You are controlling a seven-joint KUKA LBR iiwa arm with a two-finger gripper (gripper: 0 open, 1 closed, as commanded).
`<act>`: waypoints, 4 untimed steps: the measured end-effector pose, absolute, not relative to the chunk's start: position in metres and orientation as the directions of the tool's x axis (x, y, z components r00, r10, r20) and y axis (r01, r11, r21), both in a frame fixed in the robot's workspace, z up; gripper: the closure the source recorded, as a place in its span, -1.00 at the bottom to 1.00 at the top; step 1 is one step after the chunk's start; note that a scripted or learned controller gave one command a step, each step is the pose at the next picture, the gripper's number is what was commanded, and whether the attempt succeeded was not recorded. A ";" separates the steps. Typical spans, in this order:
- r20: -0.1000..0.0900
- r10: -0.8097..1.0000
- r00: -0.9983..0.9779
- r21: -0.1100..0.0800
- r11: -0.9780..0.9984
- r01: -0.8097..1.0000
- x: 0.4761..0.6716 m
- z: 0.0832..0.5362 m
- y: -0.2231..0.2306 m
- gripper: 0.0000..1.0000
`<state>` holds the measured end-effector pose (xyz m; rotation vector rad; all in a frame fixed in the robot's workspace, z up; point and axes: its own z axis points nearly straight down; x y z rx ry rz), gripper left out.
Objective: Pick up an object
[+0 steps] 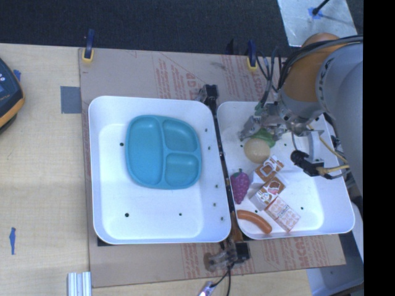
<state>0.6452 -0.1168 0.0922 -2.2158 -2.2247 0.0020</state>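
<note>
Left bin (pixel 105 165) just has the blue divided plate (pixel 163 151). Right bin (pixel 336 217) packs a pale onion (pixel 257 150), purple grapes (pixel 240 185), a hot dog (pixel 253 221) and cartons (pixel 271 193) toward its left side, its right side open. Gripper (pixel 264 127) sits over the onion, can't tell its grip.

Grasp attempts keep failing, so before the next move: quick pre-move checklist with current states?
1. Gripper over the right bin: ok, it is low at the bin's far end.
2. Target under the gripper: cannot tell; something green and a pale round item sit right there, and which one it is on is unclear.
3. Object actually held: cannot tell, nothing is clearly seen between the fingers.
4. Neighbours clear of the target: not ok; small cartons, purple grapes and a sausage crowd that bin.
5. Left bin free as a drop spot: ok, it holds a blue divided plate.
</note>
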 end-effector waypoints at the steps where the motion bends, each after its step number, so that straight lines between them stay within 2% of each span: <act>1: 0.000 1.000 -0.005 -0.001 0.005 1.000 0.656 0.092 -0.103 -1.00; 2: 0.000 1.000 -0.002 -0.001 0.002 1.000 0.657 0.152 -0.144 -1.00; 3: -0.001 1.000 -0.003 -0.005 0.003 1.000 0.591 0.091 -0.108 -1.00; 4: -0.003 1.000 -0.004 -0.006 0.004 1.000 0.591 0.102 -0.110 1.00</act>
